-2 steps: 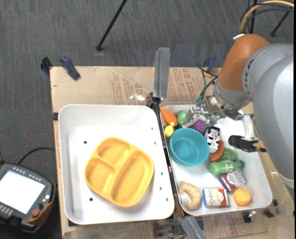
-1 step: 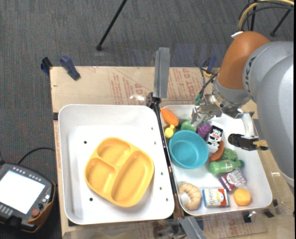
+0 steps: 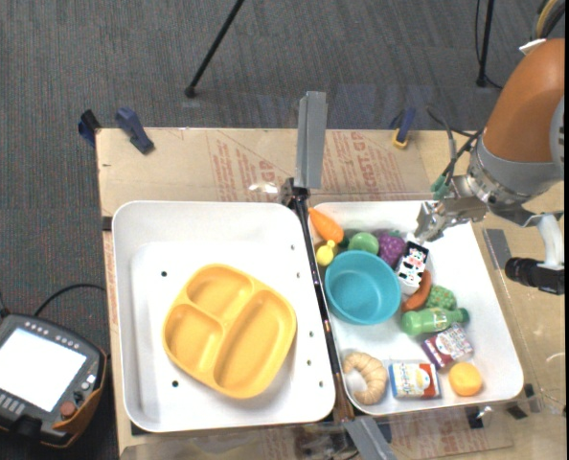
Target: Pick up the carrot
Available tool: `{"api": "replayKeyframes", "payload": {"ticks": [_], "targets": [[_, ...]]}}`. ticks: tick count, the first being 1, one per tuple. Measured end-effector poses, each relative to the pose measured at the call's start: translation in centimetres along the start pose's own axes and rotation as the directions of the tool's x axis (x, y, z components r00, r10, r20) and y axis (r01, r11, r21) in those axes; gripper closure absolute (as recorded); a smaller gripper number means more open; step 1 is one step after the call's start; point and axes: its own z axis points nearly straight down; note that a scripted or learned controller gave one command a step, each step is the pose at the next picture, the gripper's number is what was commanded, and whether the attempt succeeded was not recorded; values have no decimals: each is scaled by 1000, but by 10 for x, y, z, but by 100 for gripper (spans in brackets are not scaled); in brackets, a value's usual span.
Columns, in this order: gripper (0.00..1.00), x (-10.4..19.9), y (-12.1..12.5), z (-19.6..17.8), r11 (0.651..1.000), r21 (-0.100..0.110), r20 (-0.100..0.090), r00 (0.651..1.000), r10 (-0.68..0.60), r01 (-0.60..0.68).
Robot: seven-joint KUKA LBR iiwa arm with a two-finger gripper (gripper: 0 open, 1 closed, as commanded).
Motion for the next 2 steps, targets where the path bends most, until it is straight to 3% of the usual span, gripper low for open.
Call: {"api": "replayKeyframes", "payload": {"ticks": [1,2], "targets": [[100,-31,-83,-18,957,8,-5,957,-290,290],[100,-68,-123,-64,653,2,-6,653,-758,758]]}}
